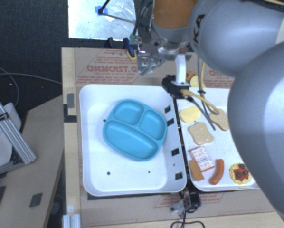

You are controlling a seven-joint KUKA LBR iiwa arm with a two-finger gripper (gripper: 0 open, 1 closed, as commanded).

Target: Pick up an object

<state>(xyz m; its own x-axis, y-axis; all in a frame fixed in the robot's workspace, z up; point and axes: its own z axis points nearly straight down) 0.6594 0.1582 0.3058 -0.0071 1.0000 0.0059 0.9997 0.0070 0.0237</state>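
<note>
- Cardboard-topped desk (113, 65) carries two shallow white bins side by side; dark floor and a metal frame sit off to the left.
- Left bin (92, 141) holds one blue divided plate (134, 129), lying flat near the middle, slightly turned.
- Right bin (227, 184) holds small toy food: yellow slice (190, 113), bread slice (200, 133), toast piece (221, 119), red-white packet (201, 158), sausage (217, 171), mini pizza (240, 173).
- Your gripper (148, 66) hangs above the desk just behind the left bin's back rim, apart from everything. Whether the jaws are spread or pressed together, you cannot tell; it's blurred.
- Nothing visible between the jaws, so the pick is not yet done.
- Handling guess: the plate looks like stiff, light, smooth plastic, probably slippery, and lies too flat to pinch across. Take it at the raised rim or a divider ridge.
- Food pieces look light and small; the sausage, pinched across its width, seems the easiest grab.
</note>
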